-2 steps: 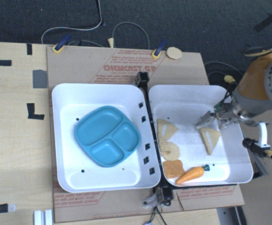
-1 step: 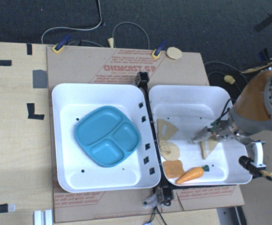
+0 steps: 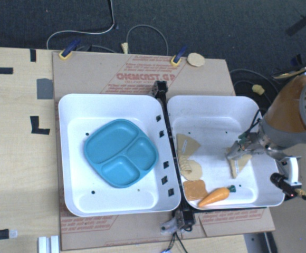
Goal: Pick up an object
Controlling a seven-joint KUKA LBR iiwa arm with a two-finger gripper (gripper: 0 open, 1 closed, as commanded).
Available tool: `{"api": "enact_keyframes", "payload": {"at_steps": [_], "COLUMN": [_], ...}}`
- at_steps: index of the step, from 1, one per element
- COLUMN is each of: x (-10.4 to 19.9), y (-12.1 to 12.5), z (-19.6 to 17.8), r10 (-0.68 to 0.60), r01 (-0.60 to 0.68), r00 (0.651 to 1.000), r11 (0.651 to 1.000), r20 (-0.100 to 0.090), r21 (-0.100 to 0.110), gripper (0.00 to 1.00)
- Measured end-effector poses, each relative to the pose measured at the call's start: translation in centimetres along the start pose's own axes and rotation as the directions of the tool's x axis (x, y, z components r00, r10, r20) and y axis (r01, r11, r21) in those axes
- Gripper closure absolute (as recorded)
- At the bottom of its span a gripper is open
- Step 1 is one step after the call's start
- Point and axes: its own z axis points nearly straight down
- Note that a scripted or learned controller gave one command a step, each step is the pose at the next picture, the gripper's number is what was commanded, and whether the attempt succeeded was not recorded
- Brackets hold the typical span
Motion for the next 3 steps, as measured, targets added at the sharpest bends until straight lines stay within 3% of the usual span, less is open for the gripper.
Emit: {"api": "enact_keyframes", "payload": {"at_steps": [1, 2, 3], "x": [2.8, 2.7, -1.5], "y": [-4.2, -4.2, -3.5], "z": [-8.8, -8.2, -5.5], "r10": [0.000, 0.001, 0.005], "r01": [0.001, -0.001, -0.004], "r00": [1.000, 1.000, 1.000], "r11": [1.000, 1.000, 1.000], "r20": [-0.009, -0.009, -0.007], "r21": [0.019, 0.023, 0.026], "gripper": [1.00, 0.00, 0.00]}}
